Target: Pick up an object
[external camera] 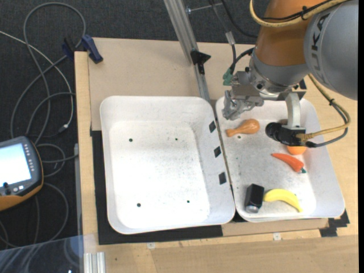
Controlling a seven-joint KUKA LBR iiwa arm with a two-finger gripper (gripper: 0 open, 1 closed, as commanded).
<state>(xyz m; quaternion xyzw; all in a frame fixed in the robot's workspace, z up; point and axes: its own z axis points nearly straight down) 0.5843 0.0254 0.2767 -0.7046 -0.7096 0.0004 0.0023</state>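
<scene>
Gourd [244,128], small tan toy in right bin [324,169] near its back-left corner, looks light, stiff, slick plastic, best pinched across its fat bulb; hand [233,110] hovers just above-left, state cannot tell.

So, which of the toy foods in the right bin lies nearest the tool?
The tan pear-shaped piece, just below the tool. The carrot and banana lie farther toward the bin's near edge.

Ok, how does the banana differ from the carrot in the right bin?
The banana is yellow and curved; the carrot is orange and straight, tapering to a point. The banana lies near the bin's front edge beside a black block; the carrot lies further back, nearer the arm. Both rest loose on the right bin floor, apart from the gripper.
</scene>
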